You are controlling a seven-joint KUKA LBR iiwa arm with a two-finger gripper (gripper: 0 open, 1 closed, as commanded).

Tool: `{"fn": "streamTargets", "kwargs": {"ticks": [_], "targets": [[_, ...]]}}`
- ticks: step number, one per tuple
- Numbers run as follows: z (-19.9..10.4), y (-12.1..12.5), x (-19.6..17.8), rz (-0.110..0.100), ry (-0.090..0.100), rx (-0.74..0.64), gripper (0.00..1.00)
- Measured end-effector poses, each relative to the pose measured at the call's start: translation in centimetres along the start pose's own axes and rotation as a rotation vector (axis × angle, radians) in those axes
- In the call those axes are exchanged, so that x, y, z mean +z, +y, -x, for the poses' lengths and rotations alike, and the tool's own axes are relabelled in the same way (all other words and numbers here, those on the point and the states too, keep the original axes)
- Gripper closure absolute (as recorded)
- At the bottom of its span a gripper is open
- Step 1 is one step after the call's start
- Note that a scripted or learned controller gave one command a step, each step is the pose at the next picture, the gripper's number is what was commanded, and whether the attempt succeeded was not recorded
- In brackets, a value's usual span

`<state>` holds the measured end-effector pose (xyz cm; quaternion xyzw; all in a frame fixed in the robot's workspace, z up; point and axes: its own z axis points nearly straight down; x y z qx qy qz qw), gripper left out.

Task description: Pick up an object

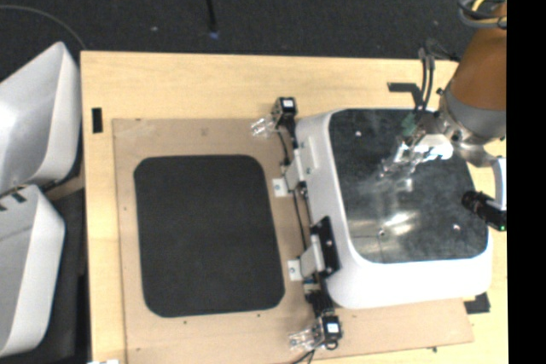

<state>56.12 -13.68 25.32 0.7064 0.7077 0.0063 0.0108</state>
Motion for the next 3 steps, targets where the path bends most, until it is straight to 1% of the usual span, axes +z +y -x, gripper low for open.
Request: {"fn": "streamTargets", "kwargs": {"ticks": [1, 2, 3], "targets": [[0.1, 0.4, -0.3, -0.012, 0.007, -0.001, 1.00], [-4.2, 2.6, -0.5, 0.001, -0.007, 0.002, 1.00], [-9.1, 5.1, -1.0, -0.009, 0.004, -0.003, 1.00]]}}
